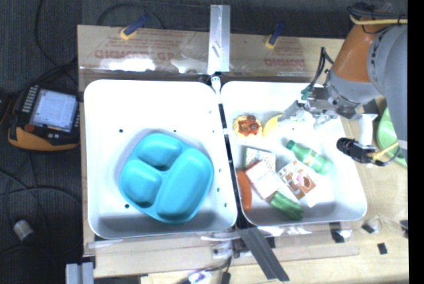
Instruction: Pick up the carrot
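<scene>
The bench had 2 white bins (99,163) over dark carpet; carrot (244,189) sat by the right bin's left wall. Honestly couldn't tell the gripper (306,108) state.

Two white bins sit side by side on the bench. The left bin (106,143) holds a blue divided tray (165,175). In the right bin (344,203) the orange carrot (244,189) lies against the left wall, beside a small box (262,173). A green bottle (308,155) and a yellow item (271,125) lie nearby. The gripper (301,110) hangs over the bin's upper part, well apart from the carrot.
</scene>
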### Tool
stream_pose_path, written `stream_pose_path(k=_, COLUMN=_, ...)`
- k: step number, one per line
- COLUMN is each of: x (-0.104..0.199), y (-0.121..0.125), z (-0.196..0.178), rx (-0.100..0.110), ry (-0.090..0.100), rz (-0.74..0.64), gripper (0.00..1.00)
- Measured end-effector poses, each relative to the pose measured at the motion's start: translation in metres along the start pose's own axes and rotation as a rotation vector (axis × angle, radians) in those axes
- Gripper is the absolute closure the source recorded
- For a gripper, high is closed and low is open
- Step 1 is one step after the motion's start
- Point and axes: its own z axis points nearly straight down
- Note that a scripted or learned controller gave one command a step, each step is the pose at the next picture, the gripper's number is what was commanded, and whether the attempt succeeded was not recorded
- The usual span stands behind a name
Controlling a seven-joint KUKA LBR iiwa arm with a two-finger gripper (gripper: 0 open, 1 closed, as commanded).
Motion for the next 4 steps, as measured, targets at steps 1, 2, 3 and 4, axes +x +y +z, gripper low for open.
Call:
stream_pose_path(k=1, x=-0.014, y=0.041, z=-0.044, rx=-0.002, ry=-0.003, rz=-0.159, gripper=0.0)
stream_pose_path(k=2, x=0.077, y=0.048, z=-0.04, rx=-0.003, ry=0.002, rz=-0.51, gripper=0.0)
stream_pose_path(k=3, x=0.076, y=0.006, z=0.038, rx=-0.01, ry=0.0, rz=-0.574, gripper=0.0)
stream_pose_path(k=4, x=0.063, y=-0.029, z=0.038, rx=-0.015, ry=-0.003, rz=-0.56, gripper=0.0)
